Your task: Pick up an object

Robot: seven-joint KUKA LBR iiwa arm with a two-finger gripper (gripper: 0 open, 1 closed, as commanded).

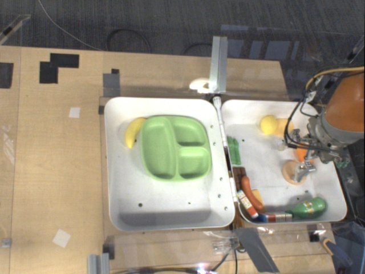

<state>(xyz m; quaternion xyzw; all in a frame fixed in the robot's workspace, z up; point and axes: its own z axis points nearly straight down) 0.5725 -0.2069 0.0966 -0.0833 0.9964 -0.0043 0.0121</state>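
Hovering over the right bin [336, 181], the hand [306, 167] neared a tan disc [293, 174]; its grip was indiscernible; descent seemed next.

A green divided tray [174, 147] lies in the left bin [122, 204], overlapping a banana [133, 132]

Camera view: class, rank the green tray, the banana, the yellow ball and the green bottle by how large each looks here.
1. Green tray
2. Green bottle
3. Banana, though the tray partly hides it, so it may really match the bottle
4. Yellow ball
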